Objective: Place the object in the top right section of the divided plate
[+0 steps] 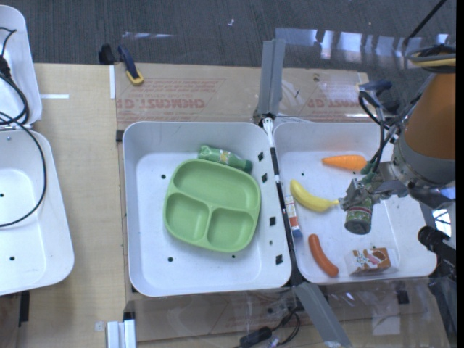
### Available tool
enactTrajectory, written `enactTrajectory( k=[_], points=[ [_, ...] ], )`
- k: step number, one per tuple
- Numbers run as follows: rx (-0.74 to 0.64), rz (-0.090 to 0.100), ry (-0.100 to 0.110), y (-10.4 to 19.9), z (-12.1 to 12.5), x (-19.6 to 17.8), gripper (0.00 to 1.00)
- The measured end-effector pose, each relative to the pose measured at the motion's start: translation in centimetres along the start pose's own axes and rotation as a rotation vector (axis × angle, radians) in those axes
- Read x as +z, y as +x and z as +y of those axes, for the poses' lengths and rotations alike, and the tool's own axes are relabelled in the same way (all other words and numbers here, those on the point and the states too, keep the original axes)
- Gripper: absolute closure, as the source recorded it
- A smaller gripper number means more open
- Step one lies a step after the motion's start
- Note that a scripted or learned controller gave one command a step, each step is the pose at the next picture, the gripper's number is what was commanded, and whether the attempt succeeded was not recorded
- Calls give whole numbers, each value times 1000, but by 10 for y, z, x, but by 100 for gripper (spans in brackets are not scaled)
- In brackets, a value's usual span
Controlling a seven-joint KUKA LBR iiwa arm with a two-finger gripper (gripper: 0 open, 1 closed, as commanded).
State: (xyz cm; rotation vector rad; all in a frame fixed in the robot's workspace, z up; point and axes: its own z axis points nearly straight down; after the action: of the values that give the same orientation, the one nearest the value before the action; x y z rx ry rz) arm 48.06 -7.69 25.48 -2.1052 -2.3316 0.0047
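A green divided plate (pixel 212 206) lies in the left bin (pixel 138 216), with one long section and two smaller ones. My gripper (pixel 362 196) hangs over the middle of the right bin (pixel 413 263), shut on the upper end of a dark green can (pixel 359 216). The can is tilted, with its grey end facing down toward the camera. It sits just right of a yellow banana (pixel 310 197).
A green packet (pixel 225 156) lies against the plate's far edge. The right bin also holds an orange carrot (pixel 345 162), a red sausage (pixel 323 255) and a small printed packet (pixel 371 260). A marker-like stick (pixel 291 216) rests along the wall between the bins.
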Motion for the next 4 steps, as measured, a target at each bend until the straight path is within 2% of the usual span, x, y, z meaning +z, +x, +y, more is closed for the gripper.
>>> enactTrajectory(
  k=[1,2,3,4],
  points=[
    [-182,1,3,81,39,65,100],
    [-289,0,0,148,84,64,100],
    [-336,0,1,239,64,53,100],
    [-336,0,1,239,64,53,0]
  ],
)
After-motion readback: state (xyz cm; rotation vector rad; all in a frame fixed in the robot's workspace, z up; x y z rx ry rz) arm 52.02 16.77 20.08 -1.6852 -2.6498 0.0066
